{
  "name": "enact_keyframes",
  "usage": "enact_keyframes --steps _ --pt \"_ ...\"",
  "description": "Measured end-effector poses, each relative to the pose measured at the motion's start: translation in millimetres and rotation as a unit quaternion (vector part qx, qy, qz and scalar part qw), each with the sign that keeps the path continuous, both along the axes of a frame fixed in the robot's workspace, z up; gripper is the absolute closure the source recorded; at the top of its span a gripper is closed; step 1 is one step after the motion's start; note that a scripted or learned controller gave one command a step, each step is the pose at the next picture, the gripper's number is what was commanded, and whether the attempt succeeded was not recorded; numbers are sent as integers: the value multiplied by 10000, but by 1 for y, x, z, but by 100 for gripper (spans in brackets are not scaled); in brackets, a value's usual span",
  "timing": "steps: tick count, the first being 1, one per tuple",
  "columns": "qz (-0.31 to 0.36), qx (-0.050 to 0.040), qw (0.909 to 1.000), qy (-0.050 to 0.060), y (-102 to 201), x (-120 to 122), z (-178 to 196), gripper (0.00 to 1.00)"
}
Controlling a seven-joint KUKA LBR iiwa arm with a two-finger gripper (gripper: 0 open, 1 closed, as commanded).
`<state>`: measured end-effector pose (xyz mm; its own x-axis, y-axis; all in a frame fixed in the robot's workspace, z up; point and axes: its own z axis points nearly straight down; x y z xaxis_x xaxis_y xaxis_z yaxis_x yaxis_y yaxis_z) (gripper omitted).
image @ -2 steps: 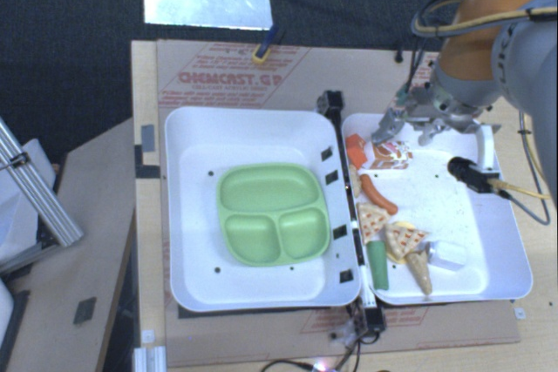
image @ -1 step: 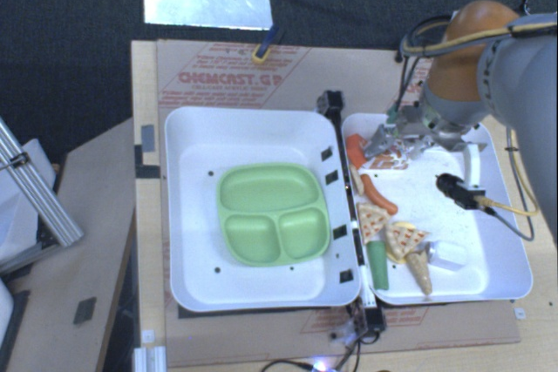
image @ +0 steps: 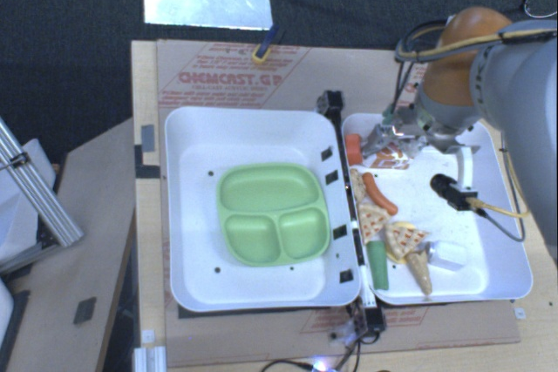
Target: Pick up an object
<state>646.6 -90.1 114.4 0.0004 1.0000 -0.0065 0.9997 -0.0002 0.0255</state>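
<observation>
Your gripper (image: 394, 135) hovers low in right bin (image: 497, 274) | above orange carrot (image: 352, 149) | finger state: you cannot tell

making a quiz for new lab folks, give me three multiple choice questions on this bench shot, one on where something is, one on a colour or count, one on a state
1. Where does the green divided tray lie?
A. in the left bin
B. in the right bin
C. on the cardboard outside the bins

2. How many compartments does the tray have?
A. two
B. three
C. five

3. Where is the gripper right now?
A. low over the far end of the right bin
B. resting in the tray
C. over the silver sheet

Answers:
1. A, the tray sits in the middle of the left bin, apart from its walls.
2. B, one wide compartment at the far side and two smaller ones at the near side.
3. A, it hangs over the far left corner of the right bin, near the toy food piled along that bin's left side.
</observation>
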Motion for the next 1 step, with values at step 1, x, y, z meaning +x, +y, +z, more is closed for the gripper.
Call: enact_keyframes --steps 1 --pt "12 12 10000 -41 2 3 12 100"
